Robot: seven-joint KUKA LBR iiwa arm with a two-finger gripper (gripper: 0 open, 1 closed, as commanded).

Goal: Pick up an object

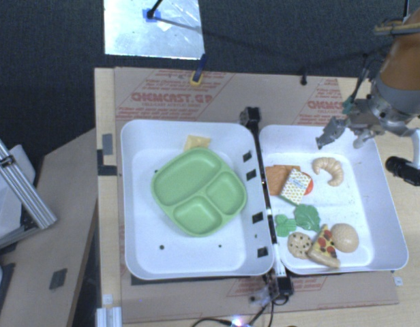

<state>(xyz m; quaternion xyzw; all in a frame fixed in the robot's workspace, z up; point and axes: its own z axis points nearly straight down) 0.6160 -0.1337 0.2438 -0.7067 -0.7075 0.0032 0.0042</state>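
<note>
The gripper (346,135) hangs spread and holding nothing over the far edge of the right bin (384,182); a croissant (331,169) lies just near of it

Even overhead light, soft shadows, glare on foil sheet (153,19), slightly soft pic

The gripper (346,134) is hovering with fingers spread over the right bin's (387,203) far edge, with nothing between them, above the croissant (331,169) (pizza slice (324,246) lying nearer the front edge).
</note>
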